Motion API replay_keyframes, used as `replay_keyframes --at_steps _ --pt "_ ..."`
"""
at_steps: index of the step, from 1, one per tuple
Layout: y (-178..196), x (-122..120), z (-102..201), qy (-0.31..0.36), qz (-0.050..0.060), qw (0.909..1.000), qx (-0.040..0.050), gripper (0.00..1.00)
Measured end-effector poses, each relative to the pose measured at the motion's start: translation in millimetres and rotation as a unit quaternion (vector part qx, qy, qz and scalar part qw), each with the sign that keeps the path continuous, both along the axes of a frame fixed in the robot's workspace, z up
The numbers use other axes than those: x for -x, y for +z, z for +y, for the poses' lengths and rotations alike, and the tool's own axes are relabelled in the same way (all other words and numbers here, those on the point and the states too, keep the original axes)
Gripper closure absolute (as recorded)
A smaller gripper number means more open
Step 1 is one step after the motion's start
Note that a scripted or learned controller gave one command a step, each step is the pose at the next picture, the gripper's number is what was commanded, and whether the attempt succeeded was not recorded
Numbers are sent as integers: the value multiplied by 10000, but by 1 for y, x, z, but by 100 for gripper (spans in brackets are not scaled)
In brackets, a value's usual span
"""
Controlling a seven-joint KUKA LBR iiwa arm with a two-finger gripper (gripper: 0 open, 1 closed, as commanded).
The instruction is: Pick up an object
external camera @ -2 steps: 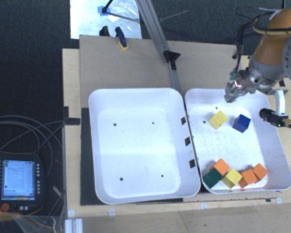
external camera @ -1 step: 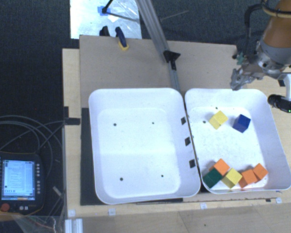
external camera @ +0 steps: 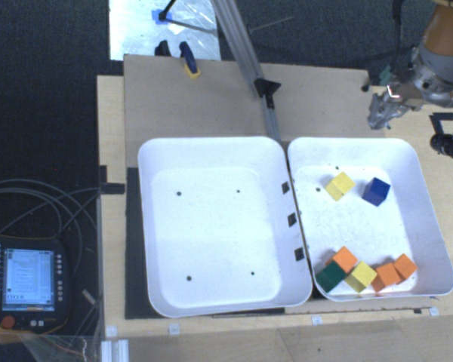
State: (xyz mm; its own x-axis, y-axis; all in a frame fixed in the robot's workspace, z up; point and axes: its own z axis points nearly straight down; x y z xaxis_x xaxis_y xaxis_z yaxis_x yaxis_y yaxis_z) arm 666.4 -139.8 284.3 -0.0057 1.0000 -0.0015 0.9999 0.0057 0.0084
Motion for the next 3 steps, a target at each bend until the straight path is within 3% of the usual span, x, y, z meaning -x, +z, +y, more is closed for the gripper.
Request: replay_keyframes --at_steps 3 --pt "-12 72 150 25 44 10000 -21 100"
